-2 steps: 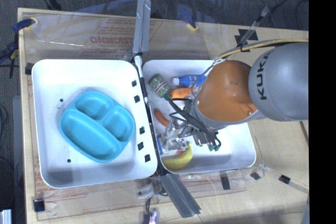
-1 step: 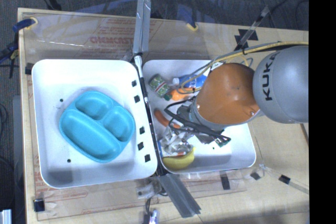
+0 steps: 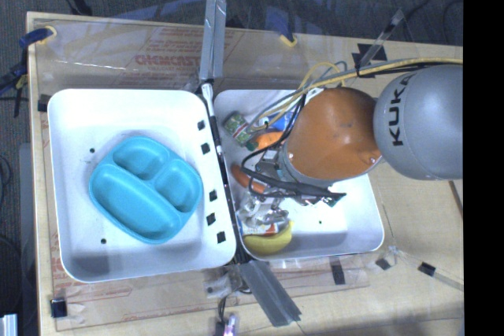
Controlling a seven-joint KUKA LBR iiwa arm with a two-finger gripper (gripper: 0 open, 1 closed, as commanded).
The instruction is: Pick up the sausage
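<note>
Camera view: arm [image 3: 346, 134] over right bin [image 3: 358, 228]

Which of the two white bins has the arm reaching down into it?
The right-hand bin: the arm hangs over it, gripper low among small items. The left-hand bin holds a blue divided plate.

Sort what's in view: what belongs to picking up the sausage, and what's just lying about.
For the job:
gripper, low in the right bin
reddish piece beside it, possibly the sausage, largely hidden

Lying about:
blue divided plate in the left bin
yellow item
orange item
green item
</note>
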